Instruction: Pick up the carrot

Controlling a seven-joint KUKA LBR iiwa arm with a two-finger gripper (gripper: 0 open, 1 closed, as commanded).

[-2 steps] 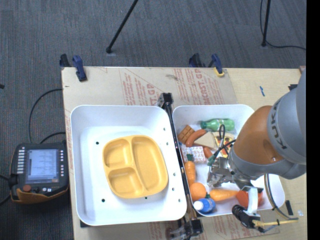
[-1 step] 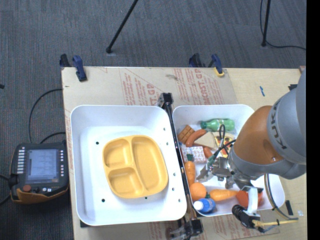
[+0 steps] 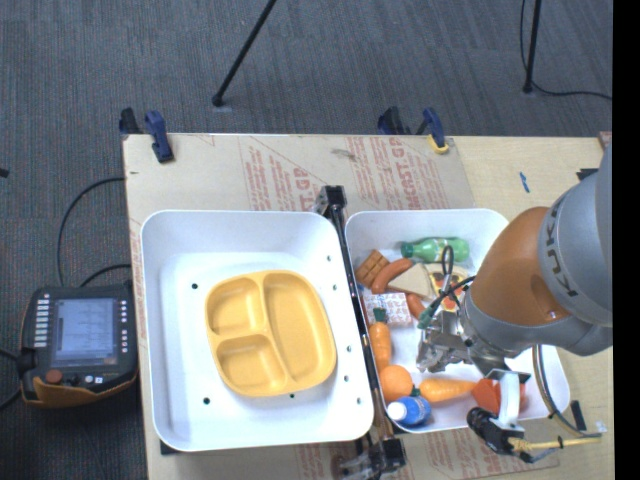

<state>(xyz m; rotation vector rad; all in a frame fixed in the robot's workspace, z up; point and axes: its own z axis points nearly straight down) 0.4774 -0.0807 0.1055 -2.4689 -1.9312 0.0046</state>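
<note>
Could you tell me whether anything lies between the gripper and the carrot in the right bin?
Nothing visible does. The two-finger gripper hangs just right of the orange toy carrot with a green top, which lies along the bin's left wall. A round orange fruit touches its lower end, beside the path, not across it.

Orange carrot [image 3: 381, 345], green-topped, lengthwise along right bin's left wall.

The carrot [image 3: 381, 343] is orange with a green top; the divided tray [image 3: 270, 331] is yellow; both bins [image 3: 165, 268] are white; the bottle [image 3: 436, 249] is green.
</note>
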